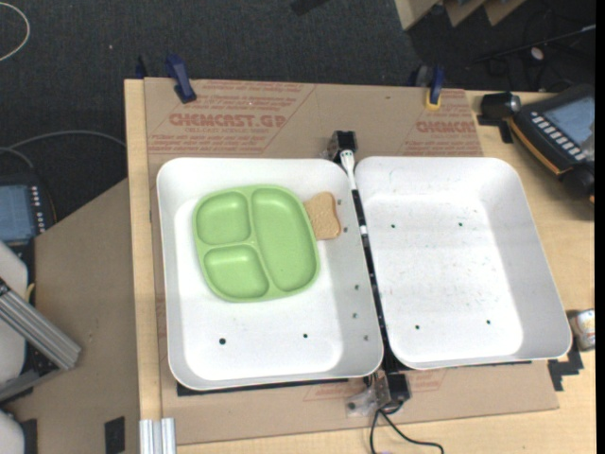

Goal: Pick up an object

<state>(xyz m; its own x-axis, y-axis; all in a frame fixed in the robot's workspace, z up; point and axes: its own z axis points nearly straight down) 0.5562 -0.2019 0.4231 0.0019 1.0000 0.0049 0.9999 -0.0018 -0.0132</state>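
A green divided plate with three compartments lies in the left white bin, toward its upper part. A small tan piece that looks like a slice of toast rests against the plate's right rim, near the bin's upper right corner. The right white bin lies beside it with only dark specks on its floor.
Both bins sit on a cardboard-covered bench held by blue clamps at the back. A black bar runs between the bins. A teach pendant lies at the far right. Cables hang at the front.
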